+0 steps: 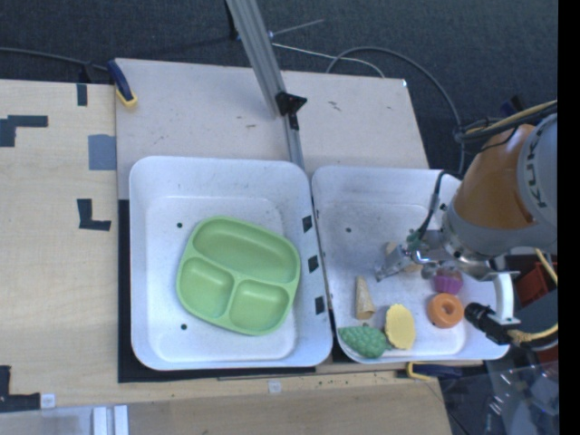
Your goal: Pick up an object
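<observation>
- Green, at the very bottom of the frame right of centre: a bumpy broccoli-like toy lies at the lower rim of the right bin, with a yellow lemon-shaped piece just beside it on its right.
- Orange ring-shaped toy sits to the right of the yellow piece, and a small purple object rests just above the ring, partly tucked under the arm's wrist.
- Tan cone-shaped piece lies just above the green toy, with its long axis running up and down the frame and its narrow end toward the top.
- Metal gripper hangs over the middle of the right bin, reaching in from the right edge of the frame. The fingers point toward the lower left; I cannot tell whether they are spread or closed, and nothing visible sits between them.
- Key relation: the tan cone is the nearest object, lying below and slightly left of the fingertips, close but apart. My judgement is that a short move down-left in the frame would bring the fingers over it.
- Grey arm with orange band fills the right of the frame above the wrist.
- Light green divided plate rests in the left bin, well apart from the gripper.
- Farther up, a silver pole slants across the bench toward the top edge.
</observation>
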